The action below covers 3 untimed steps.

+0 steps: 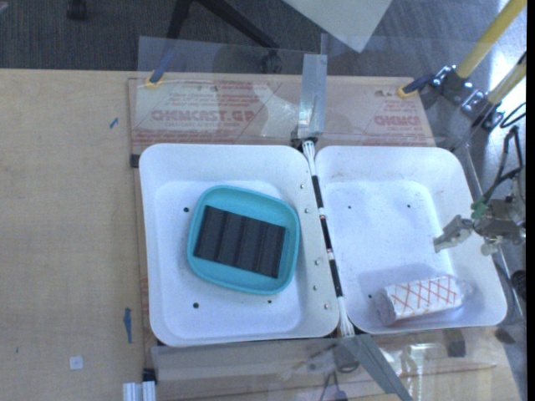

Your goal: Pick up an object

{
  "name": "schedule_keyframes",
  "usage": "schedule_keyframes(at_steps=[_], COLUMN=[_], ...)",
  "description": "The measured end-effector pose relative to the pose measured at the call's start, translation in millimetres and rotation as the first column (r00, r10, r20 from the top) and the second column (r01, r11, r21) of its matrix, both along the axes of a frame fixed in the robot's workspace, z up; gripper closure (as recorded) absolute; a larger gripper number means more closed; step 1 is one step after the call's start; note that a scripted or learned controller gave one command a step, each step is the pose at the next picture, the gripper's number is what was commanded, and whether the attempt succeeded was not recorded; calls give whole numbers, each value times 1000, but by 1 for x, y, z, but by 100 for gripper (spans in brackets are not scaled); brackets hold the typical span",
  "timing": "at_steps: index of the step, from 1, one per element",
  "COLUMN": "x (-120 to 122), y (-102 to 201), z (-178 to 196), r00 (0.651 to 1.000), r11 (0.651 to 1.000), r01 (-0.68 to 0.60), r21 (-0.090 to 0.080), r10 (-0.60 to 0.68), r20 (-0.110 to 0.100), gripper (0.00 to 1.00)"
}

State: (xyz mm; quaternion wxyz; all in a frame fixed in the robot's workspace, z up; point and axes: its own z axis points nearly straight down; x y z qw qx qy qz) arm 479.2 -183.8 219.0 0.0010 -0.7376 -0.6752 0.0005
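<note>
Counting two white bins (167, 249), one teal tray (242, 239), one wrapped roll (420, 297); hand (456, 234) state unclear.

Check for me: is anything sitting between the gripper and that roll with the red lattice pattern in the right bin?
Nothing visible does. The gripper sits over the right bin by its right wall, and the roll lies just below it in the view, near the front wall. Between them is bare white bin floor.

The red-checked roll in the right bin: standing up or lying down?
Lying down. The red-checked roll rests lengthwise on the right bin floor near its front edge.
</note>
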Motion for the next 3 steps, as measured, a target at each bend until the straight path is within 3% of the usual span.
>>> schedule_keyframes(at_steps=[1, 2, 3], x=[0, 0, 0], y=[-11, 0, -35], z=[-26, -58, -56], r00=[987, 1000, 988], r11=[987, 1000, 988], r01=[161, -24, 157], r21=[1, 1, -3], r10=[-161, 24, -157], r20=[-2, -2, 3], gripper=[0, 0, 0])
